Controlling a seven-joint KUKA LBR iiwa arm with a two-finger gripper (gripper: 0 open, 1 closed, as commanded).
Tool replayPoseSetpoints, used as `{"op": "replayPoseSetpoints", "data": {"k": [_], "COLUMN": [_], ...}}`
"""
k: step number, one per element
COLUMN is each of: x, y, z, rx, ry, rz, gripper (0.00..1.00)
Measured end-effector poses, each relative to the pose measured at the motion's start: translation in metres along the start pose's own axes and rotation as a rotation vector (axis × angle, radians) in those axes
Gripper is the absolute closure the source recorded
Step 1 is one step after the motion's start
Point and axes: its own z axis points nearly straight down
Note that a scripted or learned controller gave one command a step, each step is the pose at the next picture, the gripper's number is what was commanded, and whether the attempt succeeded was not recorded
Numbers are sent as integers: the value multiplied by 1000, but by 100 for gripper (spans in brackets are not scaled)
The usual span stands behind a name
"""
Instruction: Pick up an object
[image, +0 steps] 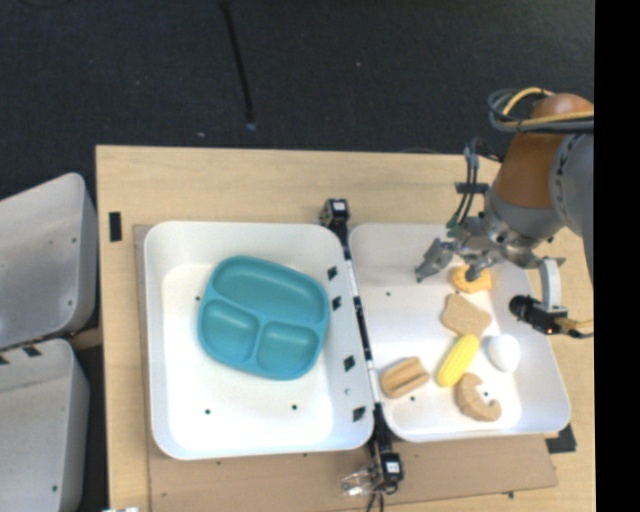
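Nearest the camera, by the front edge of the right bin (556, 405), lies a tan croissant-shaped piece (477, 397), curled with its opening toward the bin's right wall. Just left of it, near the wall between the two bins, a brown bread roll (404, 377) lies with its long axis running almost left to right, its right end tipped a little toward the back. Between them a yellow corn cob (459, 360) lies on a slant, its long axis running from front-left to back-right, the upper end pointing at a tan slice of toast (466, 316) that it touches or nearly touches. A white egg (502, 352) sits just right of the corn, toward the right wall.

Farther back, a small yellow piece (472, 281) rests on the bin floor just behind the toast. The gripper (458, 259) hangs right over it, its grey fingers spread wide to either side, with nothing between them.

In the left bin (160, 300), a teal divided plate (264, 317) lies flat near the middle, its single large compartment toward the back edge and the two smaller ones toward the front.
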Motion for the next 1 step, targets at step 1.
{"op": "replayPoseSetpoints", "data": {"k": [1], "x": [-1], "y": [0], "z": [52], "rx": [-1], "ry": [0], "rz": [2], "gripper": [0]}}
